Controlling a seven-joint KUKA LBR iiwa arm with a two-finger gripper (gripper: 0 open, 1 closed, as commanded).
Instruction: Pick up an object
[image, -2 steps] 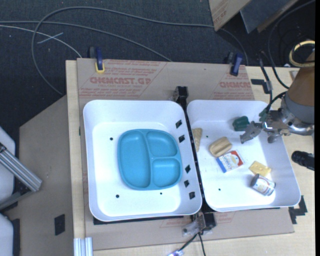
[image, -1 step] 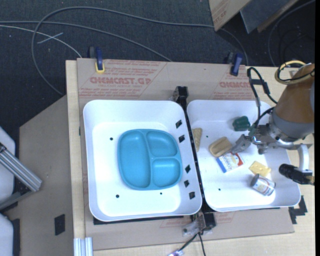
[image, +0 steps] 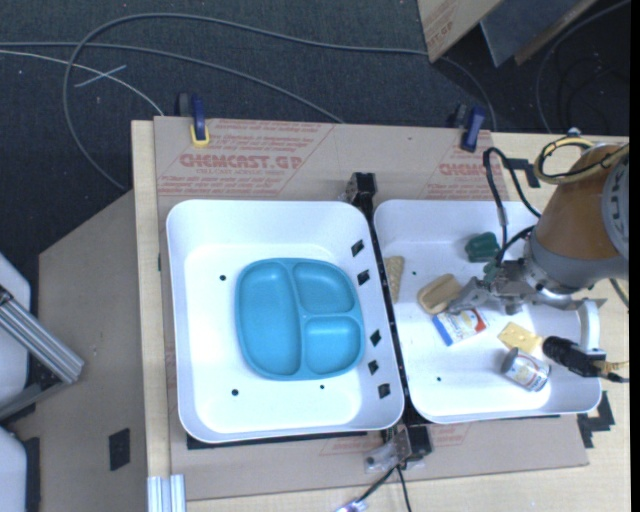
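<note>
Objects (image: 452, 322) crowd your right bin (image: 420, 395); your tool (image: 478, 292) hovers at their 12 o'clock, finger state unreadable.

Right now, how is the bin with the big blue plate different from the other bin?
The left bin holds one thing, a blue divided plate, while the right bin holds several small things: a green piece, a tan block, a small can. The gripper is down in the right bin; no arm is over the left bin. Both bins are shallow, white, and sit side by side.
</note>
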